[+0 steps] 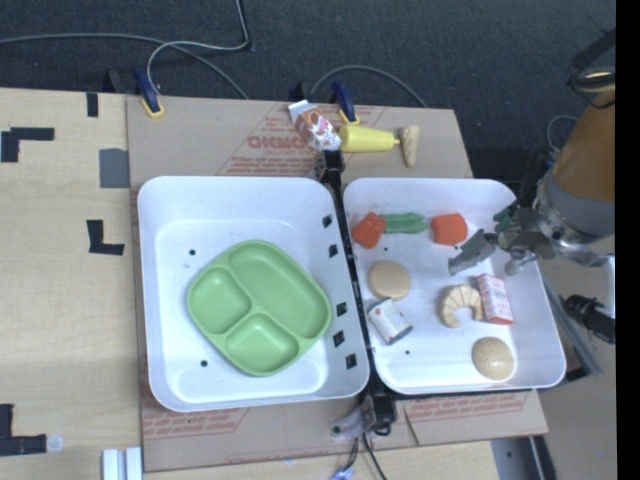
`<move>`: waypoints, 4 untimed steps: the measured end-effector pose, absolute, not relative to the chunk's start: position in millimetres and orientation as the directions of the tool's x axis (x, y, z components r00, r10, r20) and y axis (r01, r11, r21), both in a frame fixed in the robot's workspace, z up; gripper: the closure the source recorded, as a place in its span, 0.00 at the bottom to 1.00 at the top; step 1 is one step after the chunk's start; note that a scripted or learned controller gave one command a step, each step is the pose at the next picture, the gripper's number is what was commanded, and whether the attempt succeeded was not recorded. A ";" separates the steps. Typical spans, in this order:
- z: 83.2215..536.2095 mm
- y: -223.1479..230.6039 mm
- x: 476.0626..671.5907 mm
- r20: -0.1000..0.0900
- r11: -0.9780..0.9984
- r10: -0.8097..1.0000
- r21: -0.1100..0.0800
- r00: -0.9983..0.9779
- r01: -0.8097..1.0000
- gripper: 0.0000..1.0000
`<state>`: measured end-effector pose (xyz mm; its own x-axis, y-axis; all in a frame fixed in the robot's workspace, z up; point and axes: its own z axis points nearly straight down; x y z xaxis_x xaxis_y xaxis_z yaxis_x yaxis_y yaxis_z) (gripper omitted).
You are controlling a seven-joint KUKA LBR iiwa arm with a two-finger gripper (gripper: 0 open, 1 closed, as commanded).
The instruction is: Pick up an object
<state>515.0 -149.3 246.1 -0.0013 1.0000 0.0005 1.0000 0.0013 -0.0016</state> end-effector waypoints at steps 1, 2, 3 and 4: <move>169.6 -177.7 531.3 0.000 0.000 1.000 -0.003 0.000 1.000 0.00; 94.2 -178.8 541.1 0.009 0.006 1.000 0.000 -0.006 1.000 0.00; 103.3 -181.5 539.9 0.003 0.004 1.000 -0.002 -0.004 1.000 1.00; 102.9 -180.3 539.9 0.005 0.005 1.000 -0.002 -0.005 1.000 0.00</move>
<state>539.9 -180.3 102.9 -0.0046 1.0000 0.0051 1.0000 0.0046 -0.0022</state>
